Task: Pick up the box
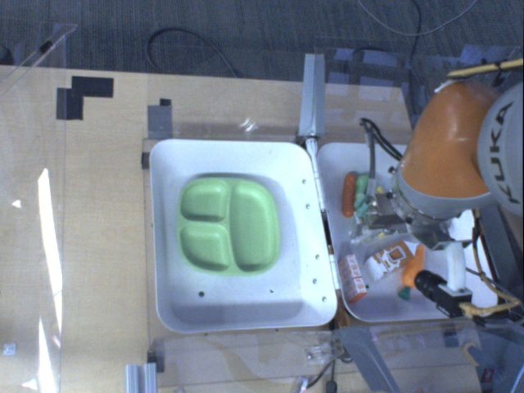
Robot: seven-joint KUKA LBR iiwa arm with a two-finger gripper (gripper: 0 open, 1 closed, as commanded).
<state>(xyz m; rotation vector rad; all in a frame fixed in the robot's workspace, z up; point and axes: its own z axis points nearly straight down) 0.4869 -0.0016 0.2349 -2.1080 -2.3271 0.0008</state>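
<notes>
My worktop (90,244) is pale wood, with black tape marks (82,94) toward its far left corner and a clear sheet over its left part catching glare. Beyond its far edge lies dark grey carpet (246,6), crossed by thin black cables (188,47). 2 shallow white bins sit side by side on the wood, parted by a grey metal rail (312,97).

The left bin (164,219) holds a green tray (230,225) with 3 compartments, lying flat near its middle.

The right bin (332,166) is where I am. My grey arm with its orange band (446,142) covers most of that bin's right half, and my fingers (385,215) reach down near the bin's middle; from this angle I cannot tell whether they are parted or closed, or whether anything sits between them.

The box (388,259), white with orange print, lies flat just nearer the camera than my wrist, in the near half of the right bin. Its long axis runs slantwise, from the bin's near left up toward its far right. Just left of the box lies a small reddish packet (352,278), and to its right an orange carrot-shaped toy (412,270) with a green tip. Near the bin's far left wall lies an orange-red sausage-shaped piece (350,194).
</notes>
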